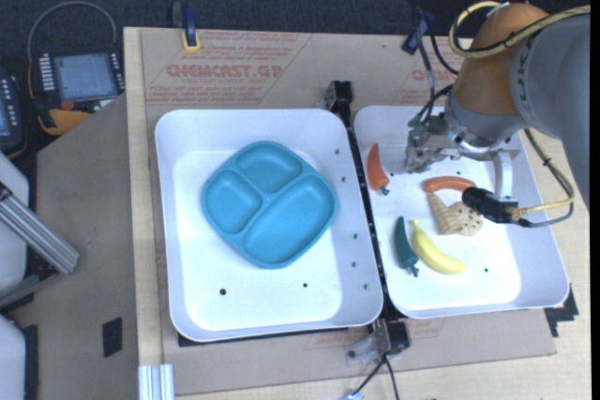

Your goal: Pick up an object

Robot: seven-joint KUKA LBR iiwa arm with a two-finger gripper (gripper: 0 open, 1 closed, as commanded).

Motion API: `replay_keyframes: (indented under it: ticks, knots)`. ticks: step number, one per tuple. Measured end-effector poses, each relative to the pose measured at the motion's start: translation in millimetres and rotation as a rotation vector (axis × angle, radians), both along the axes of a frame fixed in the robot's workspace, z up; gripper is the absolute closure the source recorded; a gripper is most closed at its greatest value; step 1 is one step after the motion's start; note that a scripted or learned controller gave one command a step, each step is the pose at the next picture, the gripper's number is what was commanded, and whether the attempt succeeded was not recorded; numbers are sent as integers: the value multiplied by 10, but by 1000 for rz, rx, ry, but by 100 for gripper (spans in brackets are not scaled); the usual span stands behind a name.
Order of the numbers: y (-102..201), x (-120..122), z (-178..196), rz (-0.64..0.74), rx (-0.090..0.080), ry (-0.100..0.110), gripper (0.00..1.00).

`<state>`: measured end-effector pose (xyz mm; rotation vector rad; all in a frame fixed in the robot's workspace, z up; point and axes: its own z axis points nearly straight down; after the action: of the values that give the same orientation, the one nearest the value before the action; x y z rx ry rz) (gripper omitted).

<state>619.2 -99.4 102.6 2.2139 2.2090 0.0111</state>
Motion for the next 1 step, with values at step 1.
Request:
replay_keyframes:
  ticks: [1]
  knots:
    - [33,-4,435,3,4,10,100]
